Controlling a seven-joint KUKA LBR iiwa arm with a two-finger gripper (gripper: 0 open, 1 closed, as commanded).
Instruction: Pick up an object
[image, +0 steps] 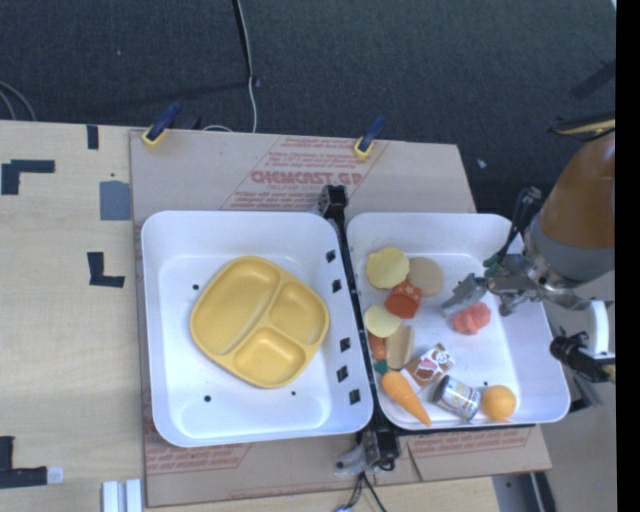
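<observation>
Two white bins (165, 330); one yellow divided tray (260, 320) far from the gripper (487, 290); nine small food items near it, one can (458, 398) included.

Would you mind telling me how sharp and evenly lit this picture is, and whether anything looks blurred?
Camera view: lighting is even and soft, with faint shadows inside the white bins; the yellow tray and carrot read clearly; the gripper over the pink object is soft and low-contrast.
</observation>
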